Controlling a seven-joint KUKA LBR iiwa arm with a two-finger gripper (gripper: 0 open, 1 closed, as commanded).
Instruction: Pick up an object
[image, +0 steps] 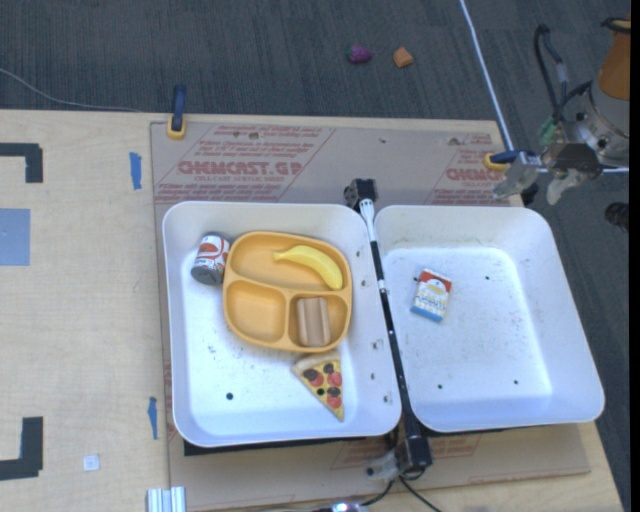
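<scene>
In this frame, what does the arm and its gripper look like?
At the camera view's upper right, the arm shows an orange band above a grey, metallic wrist. Dark cables loop beside it. The gripper is a small grey and silver assembly with a blue and yellow detail on its left side. Finer markings are too small to read.

One fixed overhead view, slanted down on both white bins (190, 330), arm (610, 90) from its right
</scene>
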